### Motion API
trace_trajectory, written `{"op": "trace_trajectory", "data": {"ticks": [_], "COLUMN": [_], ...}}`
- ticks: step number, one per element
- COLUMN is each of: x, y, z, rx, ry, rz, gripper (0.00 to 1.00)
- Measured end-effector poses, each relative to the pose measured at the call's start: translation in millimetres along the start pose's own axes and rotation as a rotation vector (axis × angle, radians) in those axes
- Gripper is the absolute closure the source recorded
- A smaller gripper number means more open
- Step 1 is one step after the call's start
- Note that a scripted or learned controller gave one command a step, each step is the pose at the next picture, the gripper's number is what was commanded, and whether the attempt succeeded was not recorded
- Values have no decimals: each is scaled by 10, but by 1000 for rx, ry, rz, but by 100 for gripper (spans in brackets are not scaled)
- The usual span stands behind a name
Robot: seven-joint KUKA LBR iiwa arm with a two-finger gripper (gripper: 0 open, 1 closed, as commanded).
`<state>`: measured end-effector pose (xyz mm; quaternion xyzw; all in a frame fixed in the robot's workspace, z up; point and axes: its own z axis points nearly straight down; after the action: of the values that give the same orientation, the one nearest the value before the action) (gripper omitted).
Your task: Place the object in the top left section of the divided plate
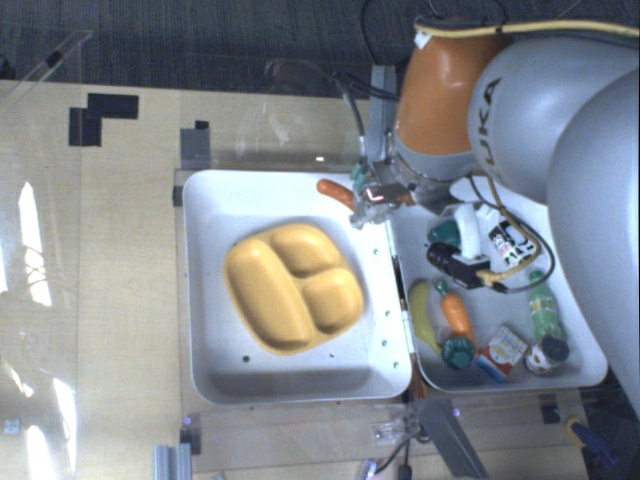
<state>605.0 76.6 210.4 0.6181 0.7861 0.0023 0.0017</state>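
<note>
Pale wooden bench (pixel 100 298) with black tape marks (pixel 100 116), glare streaks at left, dark carpet (pixel 200 13) beyond.

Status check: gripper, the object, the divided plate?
Gripper over left bin's top right corner. Small orange-red object beside it, hold unclear. Divided plate sits apart, below-left.

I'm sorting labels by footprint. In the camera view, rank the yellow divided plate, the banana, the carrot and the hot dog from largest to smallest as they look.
1. Yellow divided plate, by far the largest.
2. Banana.
3. Carrot and hot dog: too alike to rank, and the pincer hides the hot dog's right end.
</note>
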Motion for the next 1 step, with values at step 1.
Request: {"op": "trace_trajectory", "data": {"ticks": [1], "x": [422], "y": [-305], "z": [-133], "rx": [3], "ry": [1], "rz": [96], "gripper": [100]}}
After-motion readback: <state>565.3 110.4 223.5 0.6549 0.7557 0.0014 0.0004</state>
